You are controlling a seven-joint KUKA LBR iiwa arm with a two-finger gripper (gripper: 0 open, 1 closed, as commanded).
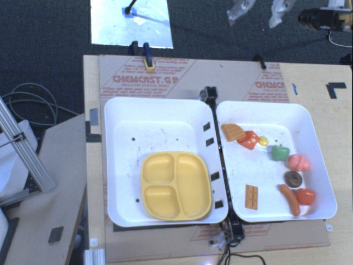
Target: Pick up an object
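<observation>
I see the toy food in the right bin [314, 127]: a waffle [233, 131], a red piece [249, 139], a green pepper [279, 152], a pink piece [298, 162], a sausage [289, 199] and a brown bar [251, 197]. Left of that bin, the other bin [127, 120] holds a yellow divided plate [176, 185]. Well beyond them, my gripper [258, 12] hangs spread apart, seemingly holding nothing.

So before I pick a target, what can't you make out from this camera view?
- Arm: cut off by the top edge; the gripper shows at the upper right, well above the bench, nothing between its open jaws.
- Small toys in the right bin: too small to name surely; the yellow piece is partly hidden by the red piece.
- Sausage and red toy: touching or merely beside, unclear.
</observation>
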